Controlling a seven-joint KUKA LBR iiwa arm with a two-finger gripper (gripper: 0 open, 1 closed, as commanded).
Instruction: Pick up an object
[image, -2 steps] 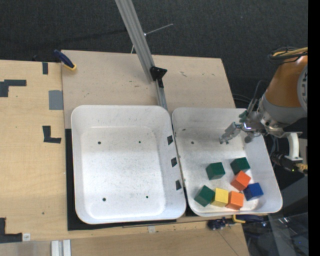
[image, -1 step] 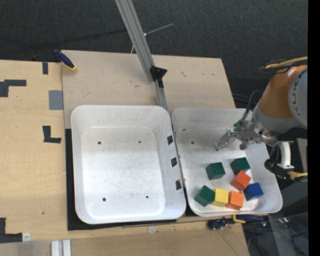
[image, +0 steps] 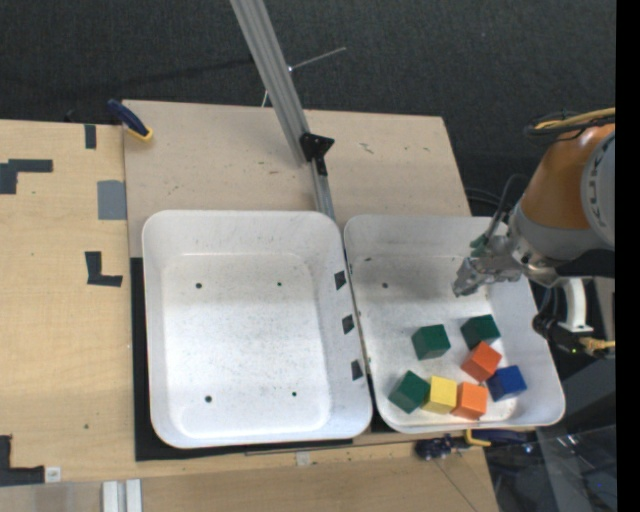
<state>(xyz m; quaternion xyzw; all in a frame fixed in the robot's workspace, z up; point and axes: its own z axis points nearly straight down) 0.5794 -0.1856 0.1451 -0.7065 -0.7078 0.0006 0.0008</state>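
Small blocks, e.g. green block: likely light, rigid, slick-faced; best pinched across opposite flat sides. End effector above right bin; opening impossible to tell.

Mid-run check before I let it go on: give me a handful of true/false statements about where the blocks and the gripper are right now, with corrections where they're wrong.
1. All the blocks lie in the right bin. True.
2. The gripper is over the left bin. False: it is over the right bin's upper part, above the blocks.
3. The yellow block sits between a green block and an orange block. True.
4. The blue block is in the bin's far corner, away from the others. False: it lies at the near right, beside the second orange block.
5. There are three green blocks in the right bin. True.
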